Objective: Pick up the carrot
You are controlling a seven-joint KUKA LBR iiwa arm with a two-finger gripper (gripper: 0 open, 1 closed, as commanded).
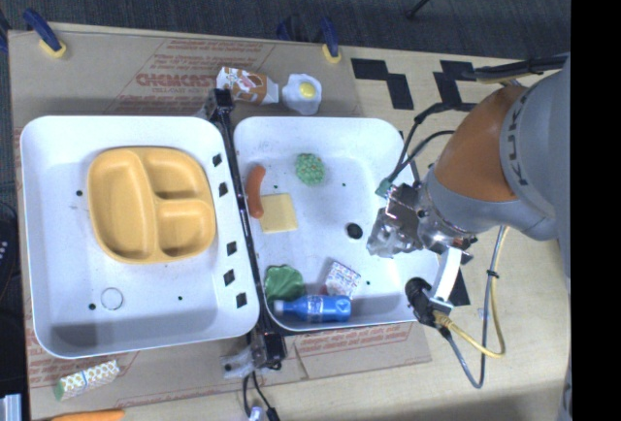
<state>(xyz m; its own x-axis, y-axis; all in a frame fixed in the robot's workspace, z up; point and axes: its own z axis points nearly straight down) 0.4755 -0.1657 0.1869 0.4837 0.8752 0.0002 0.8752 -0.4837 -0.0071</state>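
Carrot [255, 190] lies in right bin [374, 130], by left wall, touching yellow cheese slice [279, 212]. End effector [393, 227] sits at bin's right edge, nothing in it; can't tell how far open. Move left over carrot, turn to pinch across thin side, keep off cheese.

Glossy white plastic bins [320, 133], matt cardboard [175, 70].

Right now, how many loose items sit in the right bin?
7, more may hide under the gripper: sausage, cheese slice, green ball, black disc, green cloth, blue bottle, wrapped packet.
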